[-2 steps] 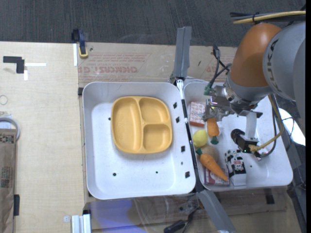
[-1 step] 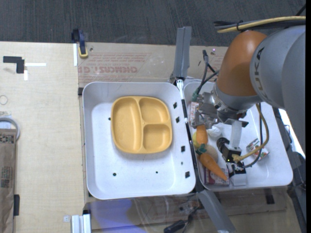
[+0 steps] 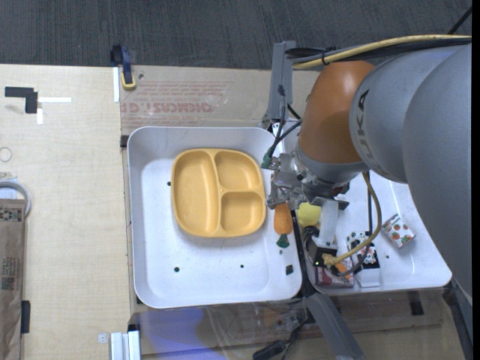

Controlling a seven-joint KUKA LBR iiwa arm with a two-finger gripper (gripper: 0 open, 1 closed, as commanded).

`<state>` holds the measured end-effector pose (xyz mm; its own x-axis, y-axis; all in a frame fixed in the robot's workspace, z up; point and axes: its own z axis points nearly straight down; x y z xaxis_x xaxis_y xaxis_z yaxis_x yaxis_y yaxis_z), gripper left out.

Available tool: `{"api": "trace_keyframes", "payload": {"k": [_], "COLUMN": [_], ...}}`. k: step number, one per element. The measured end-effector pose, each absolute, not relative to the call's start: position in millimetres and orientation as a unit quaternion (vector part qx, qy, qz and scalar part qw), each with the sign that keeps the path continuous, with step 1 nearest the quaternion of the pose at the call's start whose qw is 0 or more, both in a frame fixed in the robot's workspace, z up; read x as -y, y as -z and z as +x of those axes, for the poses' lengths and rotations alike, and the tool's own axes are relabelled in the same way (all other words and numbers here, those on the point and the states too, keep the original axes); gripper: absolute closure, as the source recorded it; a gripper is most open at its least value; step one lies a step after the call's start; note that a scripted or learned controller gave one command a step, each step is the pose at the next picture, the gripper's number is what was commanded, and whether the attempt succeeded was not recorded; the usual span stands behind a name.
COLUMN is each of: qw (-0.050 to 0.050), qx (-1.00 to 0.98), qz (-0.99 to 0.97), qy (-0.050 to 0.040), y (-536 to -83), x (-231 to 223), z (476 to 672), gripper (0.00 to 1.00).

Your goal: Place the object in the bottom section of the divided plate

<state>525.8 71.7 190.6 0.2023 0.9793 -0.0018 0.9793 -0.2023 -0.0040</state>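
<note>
The carrot (image 3: 282, 221) is seen just below the gripper (image 3: 283, 195), at the ridge between the two bins (image 3: 142, 223). Whether it is gripped cannot be told. The plate (image 3: 218, 193) is set left of the jaws.

Small printed carton (image 3: 398, 235) in right bin (image 3: 420, 272).

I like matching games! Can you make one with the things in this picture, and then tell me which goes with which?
Things:
1. divided plate
2. toy carrot
3. arm's band
4. small box

Places:
A. above the wrist
B. at the rim between the two bins
C. in the right bin, near the arm
D. in the left bin

Pairs: 1-D, 2-B, 3-A, 4-C
</note>
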Motion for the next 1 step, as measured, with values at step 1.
{"api": "trace_keyframes", "payload": {"k": [1], "qw": [0.001], "qx": [0.58], "qz": [-0.815], "qy": [-0.0032], "y": [-138.7], "x": [-134.9], "z": [548.0], "gripper": [1.0]}}
